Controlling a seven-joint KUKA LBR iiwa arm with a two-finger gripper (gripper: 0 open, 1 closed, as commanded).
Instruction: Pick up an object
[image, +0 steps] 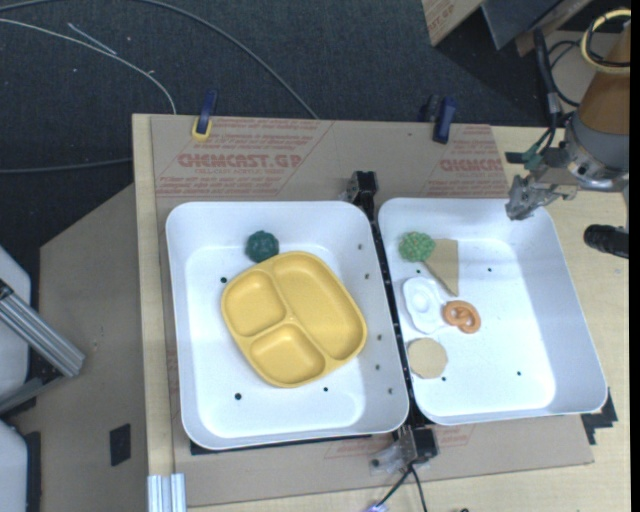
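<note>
Blur and a slanted angle keep us from telling whether the two-finger gripper (522, 203) is apart or together; we see it over the far right corner of the right white bin (560, 330), with nothing visible in it, and the grey arm with its orange band (606, 100) is cut off at the picture's right edge. Along that bin's left side we find a cluster of small things: a green leafy lump (416, 244) nearest the far edge, a tan wedge-shaped piece (444, 264) touching it, a white flat fried-egg shape (423, 303), an orange pretzel-like ring (462, 318) just beside it, and a round beige disc (428, 357) nearest the front. In the left white bin (190, 330) we see a yellow three-compartment plastic tray (292, 317) lying tilted at the middle, with a dark green rounded lump (263, 244) just beyond its far edge.
</note>
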